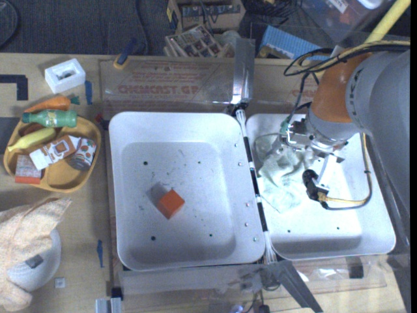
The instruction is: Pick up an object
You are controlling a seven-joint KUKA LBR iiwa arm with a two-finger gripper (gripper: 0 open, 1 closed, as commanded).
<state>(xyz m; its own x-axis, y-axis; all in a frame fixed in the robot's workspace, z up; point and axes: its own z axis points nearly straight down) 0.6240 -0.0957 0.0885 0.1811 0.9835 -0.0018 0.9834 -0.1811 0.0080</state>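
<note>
Claw (pixel 287 154), grip state unclear, in right bin (pixel 339 237); orange block (pixel 172 203) well apart, left bin (pixel 130 175).

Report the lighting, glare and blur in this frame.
Camera view: even overhead light; the orange block is sharp, with a small grey shadow at its upper left; the right bin is washed out by glare; the gripper blurs into pale clutter, so its fingers are unreadable.

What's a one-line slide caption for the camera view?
Arm's gripper down in the right bin among clear crumpled plastic; an orange block sits alone in the left bin.
</note>
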